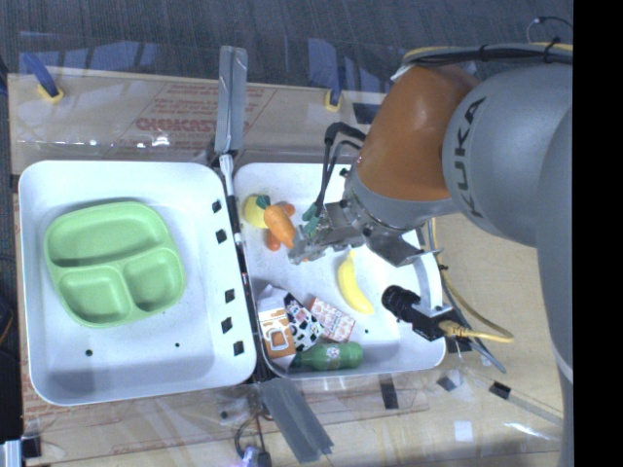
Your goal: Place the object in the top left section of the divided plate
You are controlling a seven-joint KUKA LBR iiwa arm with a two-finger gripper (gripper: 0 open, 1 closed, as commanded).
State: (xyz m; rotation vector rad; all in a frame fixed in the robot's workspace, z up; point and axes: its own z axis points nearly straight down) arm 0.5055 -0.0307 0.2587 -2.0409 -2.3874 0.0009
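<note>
Camera view:
Divided plate [115, 261]: green, in the left bin [58, 358].
Tool [310, 239]: low in the right bin [282, 178], beside the carrot [279, 225]; grip state cannot be told.
Banana [352, 283]: near the tool.

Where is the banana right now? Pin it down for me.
The banana lies in the right bin, right of centre, below the gripper and above the green toy near the bin's lower edge.
</note>
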